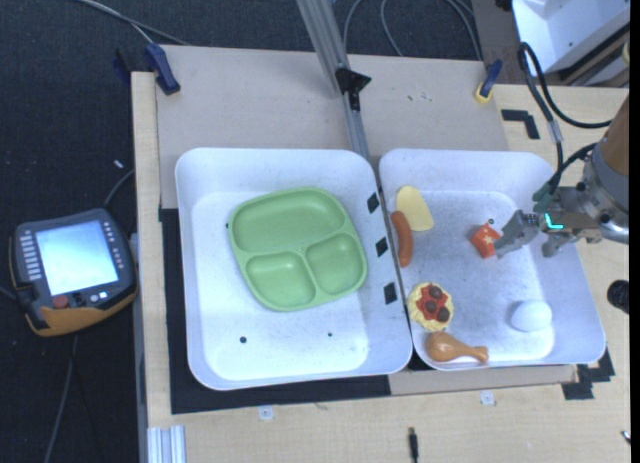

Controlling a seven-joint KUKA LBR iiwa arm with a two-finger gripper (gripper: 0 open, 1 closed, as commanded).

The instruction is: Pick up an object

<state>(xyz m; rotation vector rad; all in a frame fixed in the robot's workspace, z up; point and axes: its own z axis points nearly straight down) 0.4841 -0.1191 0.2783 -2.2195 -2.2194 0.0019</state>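
Observation:
The right bin holds several toy foods. They are a yellow piece, a red sausage, a small orange-red object, a pizza slice, a brown drumstick and a white egg. My gripper hangs low over the right side of this bin, open, with nothing between its fingers. Its left finger reaches close to the orange-red object's right side.
A green divided plate lies in the left bin. A metal pole slants down to the seam between the bins. A teach pendant rests on the floor at left. Cables hang near the arm at right.

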